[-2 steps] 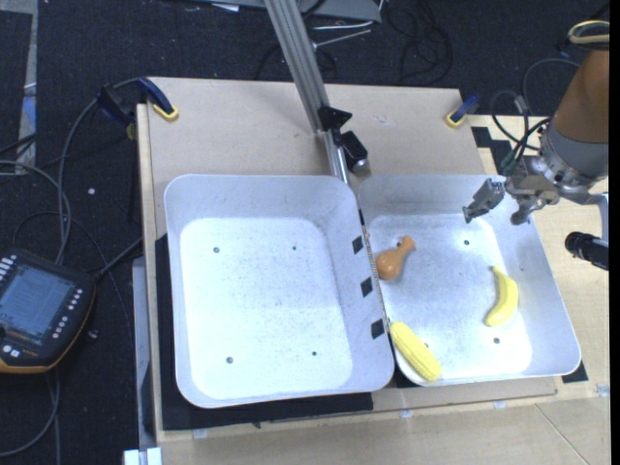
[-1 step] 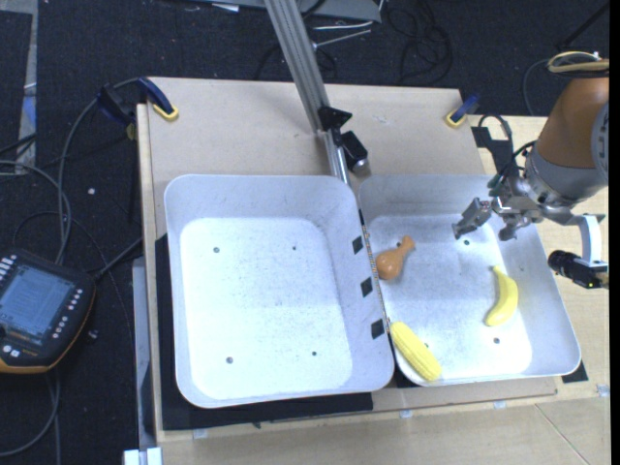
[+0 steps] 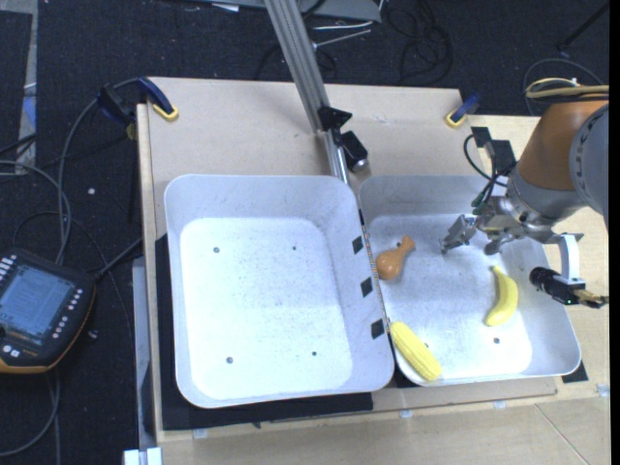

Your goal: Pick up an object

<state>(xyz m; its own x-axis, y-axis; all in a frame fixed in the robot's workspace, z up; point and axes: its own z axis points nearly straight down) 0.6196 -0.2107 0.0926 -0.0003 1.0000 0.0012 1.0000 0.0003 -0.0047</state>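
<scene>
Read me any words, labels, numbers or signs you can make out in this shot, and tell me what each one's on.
No text here reads.
Handheld pendant on the floor: its lit screen shows rows of content, too small and blurred to read.
Small black tags along the bins' shared edge: no legible marks.
Banana, corn cob, toy drumstick, tool: no lettering visible.

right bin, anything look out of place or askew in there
Mostly the corn cob: it lies at the right bin's near left corner, up on the rim rather than flat on the floor. The banana and the brown drumstick-shaped toy lie flat inside, apart.
</scene>
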